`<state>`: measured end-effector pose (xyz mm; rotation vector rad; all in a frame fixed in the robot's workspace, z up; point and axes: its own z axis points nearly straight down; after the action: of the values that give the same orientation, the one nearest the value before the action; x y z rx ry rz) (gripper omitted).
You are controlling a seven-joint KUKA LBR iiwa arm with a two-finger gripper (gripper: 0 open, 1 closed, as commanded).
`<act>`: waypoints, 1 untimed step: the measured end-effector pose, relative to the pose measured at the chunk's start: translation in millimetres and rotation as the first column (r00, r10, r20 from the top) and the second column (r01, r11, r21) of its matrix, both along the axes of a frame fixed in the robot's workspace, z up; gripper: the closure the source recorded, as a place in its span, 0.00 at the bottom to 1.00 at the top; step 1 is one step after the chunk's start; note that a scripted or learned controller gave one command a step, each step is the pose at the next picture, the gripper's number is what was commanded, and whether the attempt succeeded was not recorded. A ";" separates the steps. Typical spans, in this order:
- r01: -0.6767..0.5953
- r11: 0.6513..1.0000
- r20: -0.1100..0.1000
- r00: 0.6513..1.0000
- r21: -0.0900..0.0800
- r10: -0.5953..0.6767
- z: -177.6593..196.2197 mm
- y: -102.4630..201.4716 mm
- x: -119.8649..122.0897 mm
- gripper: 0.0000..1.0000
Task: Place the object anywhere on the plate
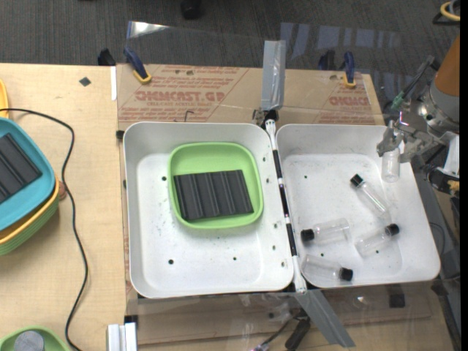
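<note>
Hanging over the right bin's (431,262) far right edge, the gripper (393,152) is clamped on a clear vial (390,165), well apart from the green plate (180,159).

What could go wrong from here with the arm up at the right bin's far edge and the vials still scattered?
1. The gripper sits near the right bin far rim with a clear vial at it; I cannot confirm a firm hold, so it may drop in transit.
2. The vials are transparent and lie at odd angles, so a regrasp may miss.
3. The green plate has a ridged black insert; a round vial might roll off.
</note>
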<state>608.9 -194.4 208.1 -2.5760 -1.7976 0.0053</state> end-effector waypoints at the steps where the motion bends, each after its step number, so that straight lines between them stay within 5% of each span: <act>1: 0.000 1.000 0.000 1.000 0.000 0.000 0.2 -0.1 0.0 0.00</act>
<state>608.9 -194.5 208.3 -2.5764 -1.7972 0.0048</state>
